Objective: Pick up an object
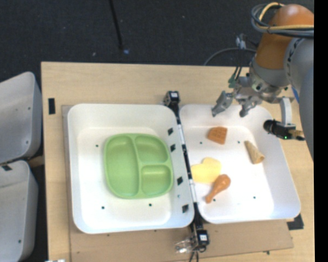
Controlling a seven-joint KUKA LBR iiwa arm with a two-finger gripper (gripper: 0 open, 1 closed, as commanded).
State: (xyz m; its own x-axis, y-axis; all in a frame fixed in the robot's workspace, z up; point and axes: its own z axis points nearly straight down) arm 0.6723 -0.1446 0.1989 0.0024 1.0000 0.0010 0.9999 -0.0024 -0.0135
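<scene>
My gripper hangs open over the far edge of the right bin, its two fingers spread with nothing between them. Just below it lies an orange wedge-shaped piece. Further toward the front sit a pale yellow flat piece and an orange drumstick-shaped toy, touching each other. A tan cone-shaped piece lies at the right of the same bin.
The left bin holds a green divided plate. A ridge with black clips separates the two bins. The wooden bench surrounds them, and white chairs stand at the left.
</scene>
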